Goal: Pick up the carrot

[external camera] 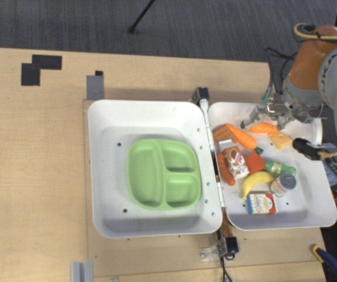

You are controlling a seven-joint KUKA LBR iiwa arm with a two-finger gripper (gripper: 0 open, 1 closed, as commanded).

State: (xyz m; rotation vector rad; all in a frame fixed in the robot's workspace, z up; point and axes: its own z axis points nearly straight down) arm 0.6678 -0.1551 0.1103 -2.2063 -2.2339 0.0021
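The pale wooden surface (33,175) carries two shallow white bins side by side — the left bin (104,175) and the right bin (318,207), touching along their inner edges — with black patches (39,68) near its far-left edge.

1. The room is evenly and fairly brightly lit from overhead; nothing sits in deep shade.
2. The two white bins (157,113) come out nearly blown, their walls showing only soft grey shading.
3. A faint shadow rings the green tray (164,174), darkest along its lower edge.
4. The bench (33,175) looks flat and matte, with no glare.
5. The whole picture is soft and a bit grainy; labels on the small packets (260,203) cannot be read.
6. The arm (327,63) at the right edge is blurred, with a pale sheen on its grey shell.
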